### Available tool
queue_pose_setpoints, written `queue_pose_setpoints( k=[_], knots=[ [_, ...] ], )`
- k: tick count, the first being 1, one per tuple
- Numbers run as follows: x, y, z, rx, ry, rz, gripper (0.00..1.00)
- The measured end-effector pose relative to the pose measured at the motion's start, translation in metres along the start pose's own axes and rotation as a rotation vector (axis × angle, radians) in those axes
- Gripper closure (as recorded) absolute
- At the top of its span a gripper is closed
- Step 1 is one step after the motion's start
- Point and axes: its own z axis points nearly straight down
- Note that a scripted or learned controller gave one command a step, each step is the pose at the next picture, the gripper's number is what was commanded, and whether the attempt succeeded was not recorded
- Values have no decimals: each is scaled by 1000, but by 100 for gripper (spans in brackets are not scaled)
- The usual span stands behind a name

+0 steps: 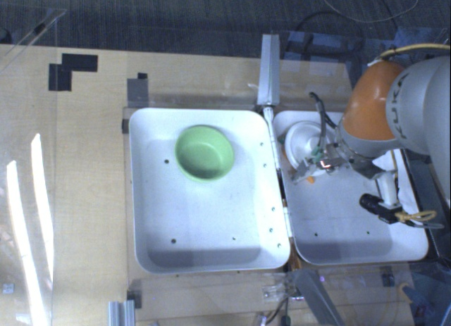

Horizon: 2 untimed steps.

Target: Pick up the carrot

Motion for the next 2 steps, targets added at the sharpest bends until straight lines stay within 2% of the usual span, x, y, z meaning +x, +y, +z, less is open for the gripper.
queue_pose_setpoints(
  k=[1,2],
  knots=[
    [0,3,-13,-12,-5,0,100],
    [43,-43,-151,-16,-3,-36,100]
  ],
)
